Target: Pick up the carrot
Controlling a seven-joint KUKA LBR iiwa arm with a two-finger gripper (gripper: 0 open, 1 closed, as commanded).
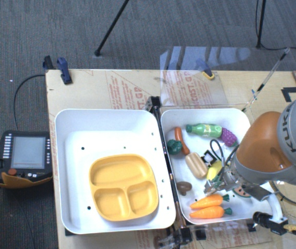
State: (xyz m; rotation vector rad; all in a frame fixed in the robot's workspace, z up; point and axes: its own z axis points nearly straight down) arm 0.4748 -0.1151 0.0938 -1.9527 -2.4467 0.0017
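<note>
Two orange carrots with green tops lie side by side at the front of the right bin [241, 119]. The upper carrot [206, 201] is slightly tilted, and the lower carrot [207, 212] lies beside the bin's front wall. My gripper [215, 186] hangs low over the bin just above the upper carrot's right end, under the grey arm with its orange band [265, 145]. The arm's bulk hides the right part of the bin. I cannot see any carrot lifted off the floor.
The right bin also holds a green bottle [204, 130], purple grapes [229, 137], a sausage [179, 137], a green vegetable [175, 147], a tan bun [196, 165], a yellow piece [214, 169] and a brown piece [184, 187]. The left bin [70, 139] holds a yellow divided plate [123, 185].
</note>
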